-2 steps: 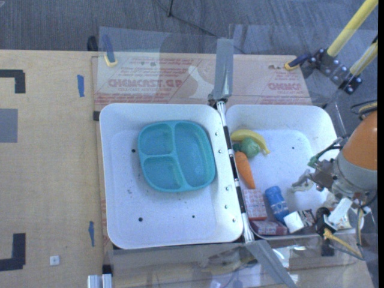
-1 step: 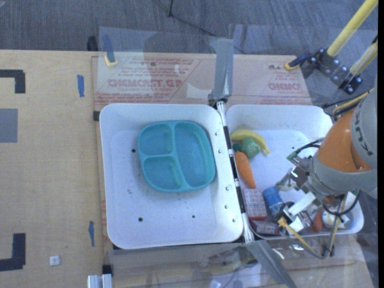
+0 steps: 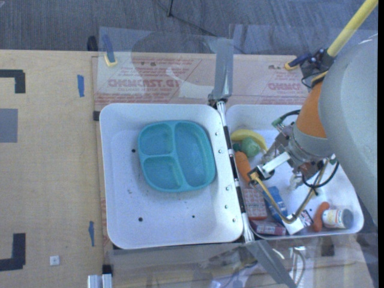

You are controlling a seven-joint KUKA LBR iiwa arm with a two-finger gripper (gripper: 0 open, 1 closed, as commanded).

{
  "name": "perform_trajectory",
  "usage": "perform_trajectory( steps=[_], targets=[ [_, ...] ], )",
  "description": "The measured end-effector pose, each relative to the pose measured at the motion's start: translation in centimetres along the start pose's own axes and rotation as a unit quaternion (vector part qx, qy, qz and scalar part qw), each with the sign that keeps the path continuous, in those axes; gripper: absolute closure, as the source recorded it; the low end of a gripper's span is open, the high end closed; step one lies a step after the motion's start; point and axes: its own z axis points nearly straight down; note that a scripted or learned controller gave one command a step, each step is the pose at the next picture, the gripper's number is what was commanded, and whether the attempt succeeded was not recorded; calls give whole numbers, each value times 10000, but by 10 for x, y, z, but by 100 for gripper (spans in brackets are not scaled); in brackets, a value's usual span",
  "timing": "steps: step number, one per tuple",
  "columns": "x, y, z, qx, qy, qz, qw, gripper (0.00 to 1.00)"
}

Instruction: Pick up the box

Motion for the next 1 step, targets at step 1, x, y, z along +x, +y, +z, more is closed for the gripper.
perform_trajectory(
  steps=[1],
  targets=[
    [57, 39, 1, 16, -14, 1176, 9931, 0]
  ],
)
